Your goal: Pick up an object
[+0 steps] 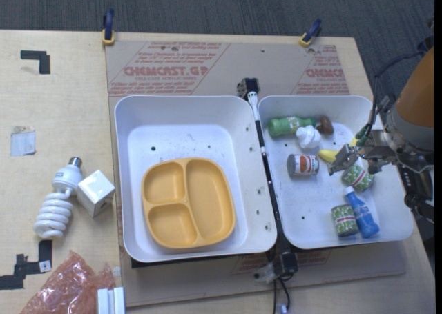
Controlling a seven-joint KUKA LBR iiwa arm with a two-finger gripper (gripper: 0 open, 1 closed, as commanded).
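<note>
My gripper hangs low over the right bin, near its right wall. It is right beside a yellow banana-like toy and just above a green patterned can. Whether it touches either one I cannot tell. Further left in the same bin lie a red-and-white can, a white lump, a green bottle and a small brown piece. Near the bin's front lie a second green can and a blue bottle.
The left bin holds a yellow divided plate. Outside the bins, on the bench at the left, lie a spiral light bulb, a white cube and a red mesh bag.
</note>
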